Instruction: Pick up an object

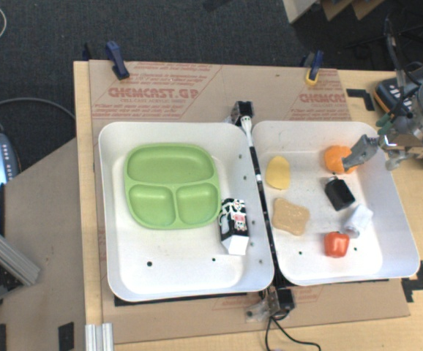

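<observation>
Orange ball (336, 158) sits touching the hand (361, 151), whose grip state cannot be told, and could roll away if nudged.

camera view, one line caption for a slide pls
Gripper reaches beside an orange in the right bin; green divided tray sits in the left bin.

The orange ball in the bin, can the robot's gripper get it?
Probably yes. The gripper hangs right beside the orange ball in the right bin, with nothing covering it.
</observation>
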`<state>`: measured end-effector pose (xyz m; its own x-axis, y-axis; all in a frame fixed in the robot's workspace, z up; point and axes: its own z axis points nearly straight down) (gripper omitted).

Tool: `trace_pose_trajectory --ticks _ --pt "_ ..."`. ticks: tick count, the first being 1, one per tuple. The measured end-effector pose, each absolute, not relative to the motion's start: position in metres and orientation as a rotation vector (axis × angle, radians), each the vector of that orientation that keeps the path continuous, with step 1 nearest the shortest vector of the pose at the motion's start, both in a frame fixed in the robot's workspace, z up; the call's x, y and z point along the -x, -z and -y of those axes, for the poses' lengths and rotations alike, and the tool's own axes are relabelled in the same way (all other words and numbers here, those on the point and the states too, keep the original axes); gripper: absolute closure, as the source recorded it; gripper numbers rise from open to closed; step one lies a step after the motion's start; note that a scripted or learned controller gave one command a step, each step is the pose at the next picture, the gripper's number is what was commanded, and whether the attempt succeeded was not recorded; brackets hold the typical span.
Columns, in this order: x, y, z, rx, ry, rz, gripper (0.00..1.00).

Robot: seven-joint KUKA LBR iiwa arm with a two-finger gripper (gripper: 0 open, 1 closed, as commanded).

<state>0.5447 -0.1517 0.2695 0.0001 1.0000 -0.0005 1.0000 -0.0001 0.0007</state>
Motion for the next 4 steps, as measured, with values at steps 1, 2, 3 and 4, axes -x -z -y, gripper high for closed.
trace_pose_trajectory --ticks 1,2,3,4 --pt "-0.583 -0.166 0.187 -2.228 0.007 -2.224 0.0" --pt "-0.615 -0.079 0.176 -2.224 0.005 -2.228 0.0" --pt "-0.668 -0.086 0.212 -2.23 0.0 -2.231 0.0" --pt "-0.667 -0.085 0.157 -2.218 -0.002 -2.229 0.0"
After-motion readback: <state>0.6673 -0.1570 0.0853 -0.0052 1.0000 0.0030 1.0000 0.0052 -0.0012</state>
